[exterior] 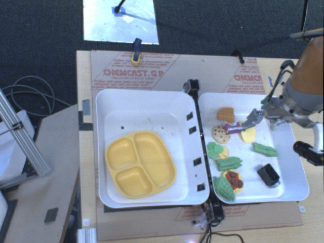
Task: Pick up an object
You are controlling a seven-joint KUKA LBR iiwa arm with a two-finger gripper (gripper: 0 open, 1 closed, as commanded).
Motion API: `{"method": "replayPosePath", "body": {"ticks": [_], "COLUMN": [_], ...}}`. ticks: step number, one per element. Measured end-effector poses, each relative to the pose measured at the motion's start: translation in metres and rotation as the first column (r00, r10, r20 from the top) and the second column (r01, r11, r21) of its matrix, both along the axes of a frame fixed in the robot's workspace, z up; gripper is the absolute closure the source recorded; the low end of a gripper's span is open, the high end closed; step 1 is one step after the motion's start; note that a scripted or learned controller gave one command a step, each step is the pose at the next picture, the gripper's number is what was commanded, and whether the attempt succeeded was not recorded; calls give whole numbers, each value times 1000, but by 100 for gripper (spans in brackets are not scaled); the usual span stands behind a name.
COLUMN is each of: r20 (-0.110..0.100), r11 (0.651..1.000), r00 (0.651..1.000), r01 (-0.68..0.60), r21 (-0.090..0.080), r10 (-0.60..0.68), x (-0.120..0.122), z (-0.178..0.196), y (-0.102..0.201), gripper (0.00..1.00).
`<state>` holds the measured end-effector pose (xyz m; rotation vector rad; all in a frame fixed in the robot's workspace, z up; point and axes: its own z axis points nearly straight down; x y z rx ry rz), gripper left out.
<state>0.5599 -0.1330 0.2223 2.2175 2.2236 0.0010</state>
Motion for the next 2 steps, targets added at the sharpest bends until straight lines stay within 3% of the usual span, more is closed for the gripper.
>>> {"method": "replayPosePath", "body": {"ticks": [1, 2], "r20": [-15, 11], "r11": [1000, 1000], "r00": [1000, 1000], "r01": [3, -11], "r21": [5, 4], "r10": [-3, 11], "x": [-79, -71], "z": [-138, -32], "y": [23, 156], "gripper": [0, 0]}}
